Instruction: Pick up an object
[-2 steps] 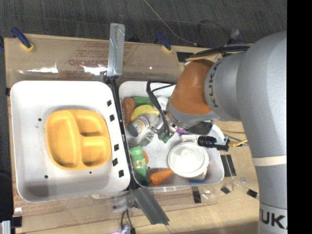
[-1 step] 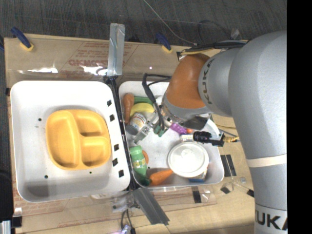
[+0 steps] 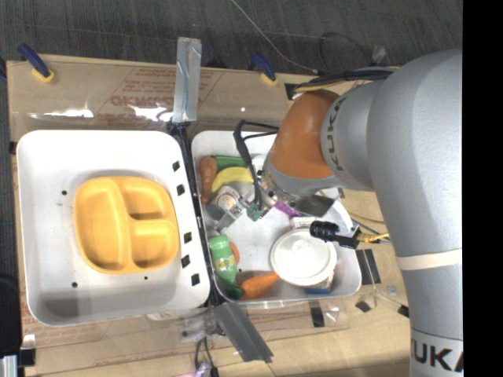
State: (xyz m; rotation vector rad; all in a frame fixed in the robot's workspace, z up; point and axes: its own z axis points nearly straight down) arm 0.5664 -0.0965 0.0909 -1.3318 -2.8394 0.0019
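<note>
So the counter [image 3: 118, 85] here is a brown board with clear plastic sheeting taped over it, blue clamps along the back edge, and dark ribbed flooring beyond that. Two shallow white bins sit side by side on it.

The left bin [image 3: 39, 179] just has a yellow divided tray [image 3: 126, 222] sitting roughly in the middle, three compartments, nothing in them as far as I can see.

The right bin [image 3: 350, 277] is where the clutter is. There's a yellow banana [image 3: 232, 177] near the back with something green [image 3: 226, 162] just behind it and a brownish-orange piece [image 3: 207, 175] beside that along the left wall. A green object [image 3: 222, 256] lies by the front-left, an orange carrot [image 3: 259, 283] at the front edge, and a round white lidded cup [image 3: 302, 259] sits front-right.

The arm's orange band [image 3: 302, 144] hangs over the back of that bin, and the gripper [image 3: 255, 206] is down among the items just in front of the banana, right by a small shiny thing [image 3: 228, 204]. Honestly can't tell whether the fingers are spread or pinching anything, the wrist blocks too much.
</note>
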